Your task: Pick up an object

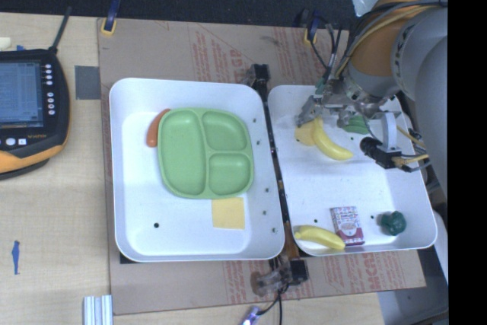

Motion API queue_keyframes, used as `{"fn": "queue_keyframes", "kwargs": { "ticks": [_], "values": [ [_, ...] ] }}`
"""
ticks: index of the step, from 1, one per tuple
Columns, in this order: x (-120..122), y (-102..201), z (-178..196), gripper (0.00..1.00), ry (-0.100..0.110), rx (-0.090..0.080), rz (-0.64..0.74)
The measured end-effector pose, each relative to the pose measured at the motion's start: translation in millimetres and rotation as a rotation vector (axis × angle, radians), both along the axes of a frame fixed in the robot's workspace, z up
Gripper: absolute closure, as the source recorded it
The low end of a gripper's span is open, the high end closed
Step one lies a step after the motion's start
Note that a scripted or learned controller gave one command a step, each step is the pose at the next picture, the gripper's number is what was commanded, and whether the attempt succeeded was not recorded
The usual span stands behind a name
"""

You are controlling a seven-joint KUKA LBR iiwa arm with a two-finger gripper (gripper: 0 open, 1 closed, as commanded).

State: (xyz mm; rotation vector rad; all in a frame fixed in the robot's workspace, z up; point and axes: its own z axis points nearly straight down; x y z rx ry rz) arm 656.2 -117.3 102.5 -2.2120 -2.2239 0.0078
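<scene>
Gripper (pixel 323 112): mine, metal, over the right bin (pixel 415 198); I cannot tell its state.
Banana (pixel 329 142): curved, smooth yellow, just below my gripper.
Left bin (pixel 129 164): shallow white, bearing a green sectioned plate (pixel 204 152).

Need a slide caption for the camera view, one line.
Gripper low over a banana in the right bin; green tray in the left bin.
</scene>
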Motion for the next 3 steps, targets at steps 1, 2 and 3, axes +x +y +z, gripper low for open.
{"fn": "queue_keyframes", "kwargs": {
  "ticks": [1, 2, 3],
  "values": [
    [0, -3, -11, 0.0, -0.002, 0.0, -0.002],
    [0, -3, 0, 1.0, 0.0, 0.0, -0.001],
    [0, -3, 0, 0.0, 0.0, 0.0, -0.001]
  ]
}}
